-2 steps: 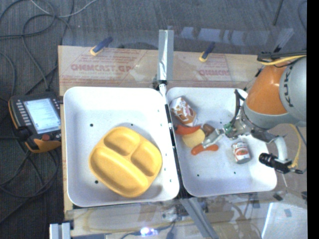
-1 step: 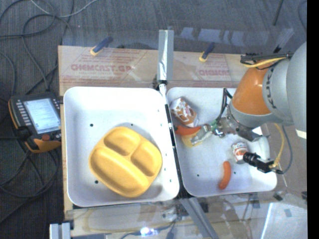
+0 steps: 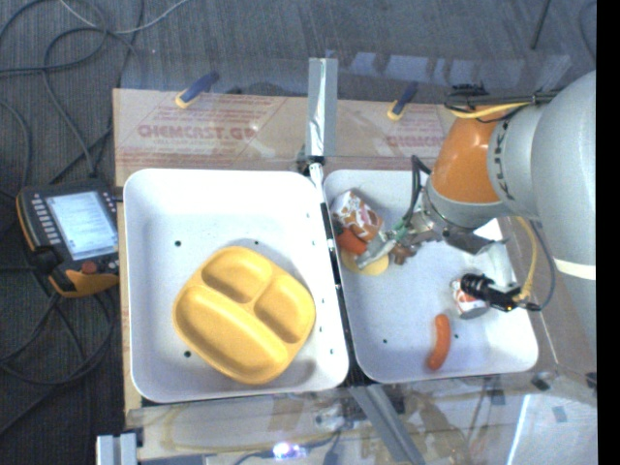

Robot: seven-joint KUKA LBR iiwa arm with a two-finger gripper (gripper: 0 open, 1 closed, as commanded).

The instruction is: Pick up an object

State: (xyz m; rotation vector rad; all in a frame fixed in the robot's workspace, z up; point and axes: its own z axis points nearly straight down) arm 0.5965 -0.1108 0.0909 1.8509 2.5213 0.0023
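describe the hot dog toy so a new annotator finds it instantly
Start at the right bin of the two white ones. Look to its front edge, nearest the camera, near the right corner: the sausage lies there alone on bare white floor. It is a slim orange-red rod, unlike the round yellow piece and wrapped packet clustered by the gripper at the bin's far left.

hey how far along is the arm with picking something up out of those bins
Done: the grey arm has reached into the right white bin, its gripper low beside the small cluster of toy food near the divider. In hand: nothing visibly lifted; whether it grips anything cannot be told. Left: grasp and raise an item. The orange sausage and yellow sectioned tray lie untouched.
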